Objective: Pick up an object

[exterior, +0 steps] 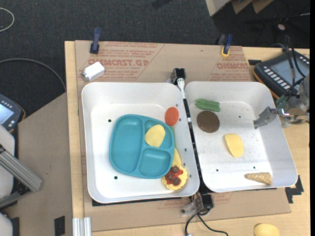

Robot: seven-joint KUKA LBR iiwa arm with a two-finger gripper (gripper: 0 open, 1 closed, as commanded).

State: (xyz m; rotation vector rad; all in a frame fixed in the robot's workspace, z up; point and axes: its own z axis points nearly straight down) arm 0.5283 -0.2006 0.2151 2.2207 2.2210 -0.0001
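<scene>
In the right bin (256, 146) lie a green bean pod (207, 104), a brown round patty (208, 121), a pale yellow oval piece (234, 145) and a tan wafer wedge (259, 178). My gripper (266, 116) reaches in over the bin's right rim, its grey tip low by the wall. It is well right of the patty and above-right of the yellow piece, touching neither. In the left bin (96, 127) a blue divided plate (129, 149) carries a yellow piece (155, 135). An orange ball (171, 115) sits beside the plate.
A yellow pizza-like slice with red bits (174, 175) lies at the plate's lower right corner. A black divider strip (186, 113) runs between the bins. A control pendant (281, 73) and cables lie at the right. A white block (93, 71) rests on the cardboard behind the left bin.
</scene>
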